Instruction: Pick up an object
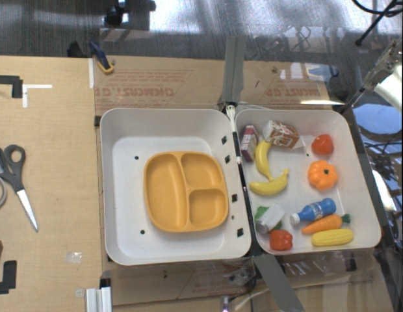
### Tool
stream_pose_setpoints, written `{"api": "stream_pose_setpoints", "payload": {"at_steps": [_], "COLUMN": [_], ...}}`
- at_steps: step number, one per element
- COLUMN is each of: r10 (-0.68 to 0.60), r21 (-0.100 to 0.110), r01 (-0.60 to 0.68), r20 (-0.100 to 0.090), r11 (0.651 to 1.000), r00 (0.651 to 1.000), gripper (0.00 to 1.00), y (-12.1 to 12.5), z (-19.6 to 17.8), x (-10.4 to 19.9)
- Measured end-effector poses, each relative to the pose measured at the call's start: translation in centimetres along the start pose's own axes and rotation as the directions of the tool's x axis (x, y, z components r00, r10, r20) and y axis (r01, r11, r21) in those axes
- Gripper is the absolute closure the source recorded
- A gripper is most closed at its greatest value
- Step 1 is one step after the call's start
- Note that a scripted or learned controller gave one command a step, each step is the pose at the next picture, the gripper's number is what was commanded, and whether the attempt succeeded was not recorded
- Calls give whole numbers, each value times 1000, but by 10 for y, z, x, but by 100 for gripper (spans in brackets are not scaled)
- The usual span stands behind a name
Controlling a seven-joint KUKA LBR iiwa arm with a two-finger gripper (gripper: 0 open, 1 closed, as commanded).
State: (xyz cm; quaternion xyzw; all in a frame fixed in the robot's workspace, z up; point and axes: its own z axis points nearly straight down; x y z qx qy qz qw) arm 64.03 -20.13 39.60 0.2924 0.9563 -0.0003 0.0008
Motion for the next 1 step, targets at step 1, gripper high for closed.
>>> {"api": "stream_pose_setpoints", "payload": {"at_steps": [1], "r10": [-102], "r21": [0], "r01": [102], "r20": [3], "r11": [995], "r00": [995], "gripper": [100], "y": [-13], "z": [-92], "x": [-19]}}
